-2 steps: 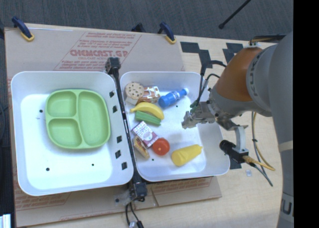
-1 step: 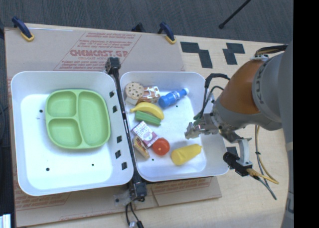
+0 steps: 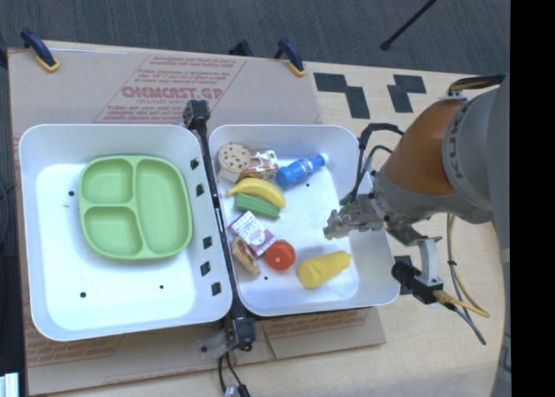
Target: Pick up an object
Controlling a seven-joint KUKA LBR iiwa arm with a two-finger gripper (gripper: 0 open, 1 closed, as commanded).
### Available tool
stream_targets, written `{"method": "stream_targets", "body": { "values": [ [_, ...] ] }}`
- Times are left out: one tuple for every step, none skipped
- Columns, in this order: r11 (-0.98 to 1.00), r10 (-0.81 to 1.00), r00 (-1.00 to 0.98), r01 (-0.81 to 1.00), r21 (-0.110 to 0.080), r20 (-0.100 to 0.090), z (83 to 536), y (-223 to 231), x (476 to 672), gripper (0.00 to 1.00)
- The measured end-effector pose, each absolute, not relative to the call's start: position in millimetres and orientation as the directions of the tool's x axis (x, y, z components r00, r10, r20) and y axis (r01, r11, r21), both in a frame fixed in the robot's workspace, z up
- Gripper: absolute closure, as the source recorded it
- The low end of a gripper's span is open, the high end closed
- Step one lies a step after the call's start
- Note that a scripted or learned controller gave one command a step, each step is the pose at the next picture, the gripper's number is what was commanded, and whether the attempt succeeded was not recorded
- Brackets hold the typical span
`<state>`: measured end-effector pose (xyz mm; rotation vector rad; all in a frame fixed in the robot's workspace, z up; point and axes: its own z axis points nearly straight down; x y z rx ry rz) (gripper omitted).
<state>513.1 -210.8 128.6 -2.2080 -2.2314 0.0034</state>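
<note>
The right bin (image 3: pixel 347 139) holds several small items: a blue bottle (image 3: pixel 300 170), a banana (image 3: pixel 257 189), a green pod-like piece (image 3: pixel 257 205), a cookie (image 3: pixel 231 158), a red tomato (image 3: pixel 279 255), a yellow squash-shaped piece (image 3: pixel 323 269) and some small packets (image 3: pixel 250 229). My gripper (image 3: pixel 340 225) hangs over the bin's right side, above the yellow piece and apart from it. Nothing shows between its fingers.
The left bin (image 3: pixel 52 300) carries a green divided plate (image 3: pixel 136 206). Black clips run along the seam (image 3: pixel 211 213) between the bins. Cardboard (image 3: pixel 173 87) lies behind them. The arm's orange band (image 3: pixel 425 157) and its cables (image 3: pixel 451 287) cover the bench to the right.
</note>
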Motion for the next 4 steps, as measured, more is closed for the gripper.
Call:
{"method": "stream_targets", "body": {
  "values": [
    [0.007,1.000,-0.007,1.000,-0.003,0.001,135,-211,476.2,1.00],
    [0.007,1.000,-0.007,1.000,0.000,0.001,215,-139,477.4,1.00],
    [0.006,1.000,-0.006,1.000,0.003,-0.002,296,-150,566.5,1.00],
    [0.004,1.000,-0.004,1.000,-0.005,0.000,189,-211,599.5,1.00]
  ]
}}
